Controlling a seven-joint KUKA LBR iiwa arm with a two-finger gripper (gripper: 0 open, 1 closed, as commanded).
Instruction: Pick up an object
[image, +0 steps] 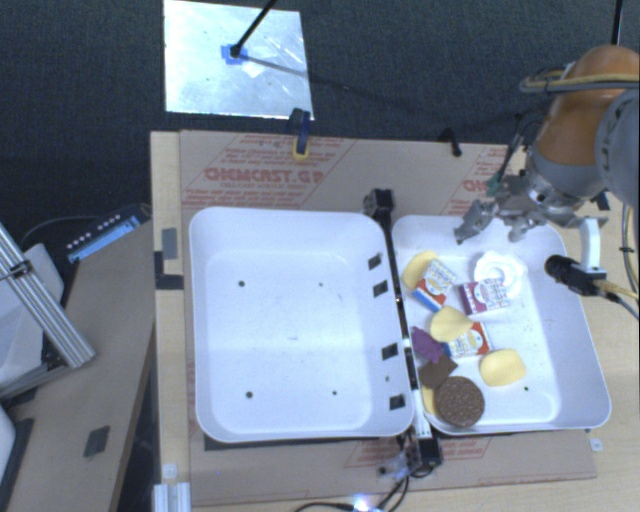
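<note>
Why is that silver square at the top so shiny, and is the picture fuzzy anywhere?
In the camera view, the silver foil-like square sheet catches bright light and glares pale; the shallow white left bin looks evenly lit with soft shadows; the grey two-finger gripper and the small packets look slightly soft and grainy.

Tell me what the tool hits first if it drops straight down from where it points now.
Probably the right bin near its back rim: the open tool hangs above bare white floor there. The white roll lies just nearer the camera and could be touched instead; depth is unclear from this slant.
</note>
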